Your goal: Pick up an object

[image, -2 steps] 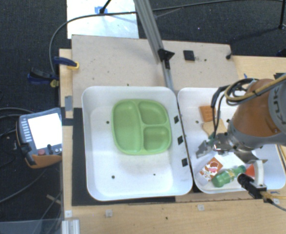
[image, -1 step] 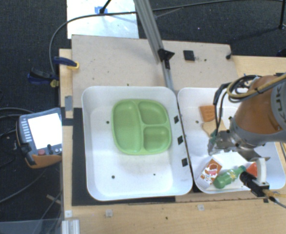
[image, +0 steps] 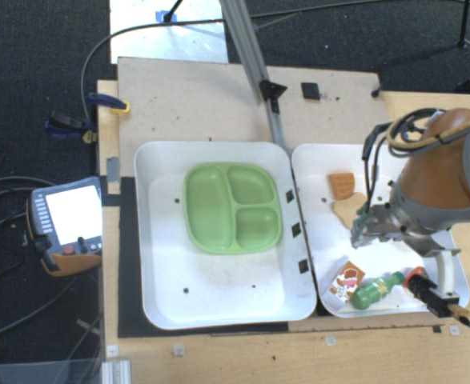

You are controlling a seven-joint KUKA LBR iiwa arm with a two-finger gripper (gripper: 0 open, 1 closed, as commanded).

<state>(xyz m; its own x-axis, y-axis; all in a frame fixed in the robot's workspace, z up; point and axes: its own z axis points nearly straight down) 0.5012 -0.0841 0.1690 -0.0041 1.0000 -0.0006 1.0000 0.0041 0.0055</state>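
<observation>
Right bin: bottle below gripper

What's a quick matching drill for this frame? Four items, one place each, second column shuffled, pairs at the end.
Items:
1. green tray
2. green bottle
3. orange block
4. gripper

Places:
A. far end of the right bin
B. middle of the right bin, over a tan piece
C. left bin
D. near edge of the right bin, beside a small carton

Pairs: 1-C, 2-D, 3-A, 4-B
</observation>
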